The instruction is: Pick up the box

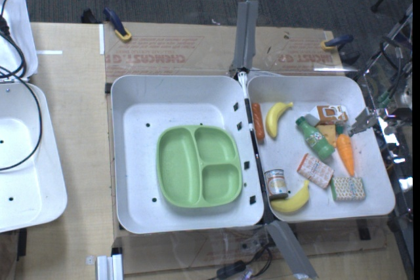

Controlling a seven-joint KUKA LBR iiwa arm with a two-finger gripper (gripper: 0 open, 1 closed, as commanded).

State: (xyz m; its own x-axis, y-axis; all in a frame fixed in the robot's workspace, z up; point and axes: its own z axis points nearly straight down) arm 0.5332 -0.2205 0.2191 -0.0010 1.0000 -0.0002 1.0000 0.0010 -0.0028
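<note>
- Box (331, 115) just above carrot (346, 153), close by to left of tool (362, 123) (long axis approx. left-right).
- Tool state: can't tell, too blurry.

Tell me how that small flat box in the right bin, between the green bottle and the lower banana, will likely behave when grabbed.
The box looks like thin printed card, so it is probably light and may dent under a hard squeeze. It lies flat and tilted on the bin floor, so it seems unlikely to roll or tip. The carrot and sponge sit close, so a push could nudge them.
</note>
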